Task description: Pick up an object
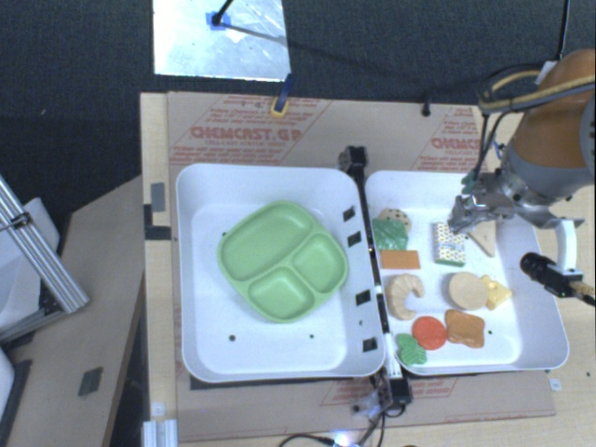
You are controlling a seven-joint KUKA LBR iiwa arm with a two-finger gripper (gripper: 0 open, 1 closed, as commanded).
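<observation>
The right bin (535, 338) holds several toy foods: a cookie (393, 219), a green piece (391, 237), an orange slab (400, 260), a croissant (405, 293), a red disc (429, 331), a green leafy piece (410, 349), a brown toast (465, 329), a tan round (467, 291), a yellow piece (497, 293), a patterned block (450, 245) and a tan wedge (482, 241). My gripper (465, 214) hangs at the upper right of this bin, just above the patterned block and beside the wedge. Nothing shows between its fingers.
The left bin (200, 343) holds a green three-compartment plate (283, 261). A black-clipped divider (367, 250) runs between the bins. The arm's orange band and grey body (554, 133) loom over the right bin's far right corner. A black fixture (549, 276) juts in at the right.
</observation>
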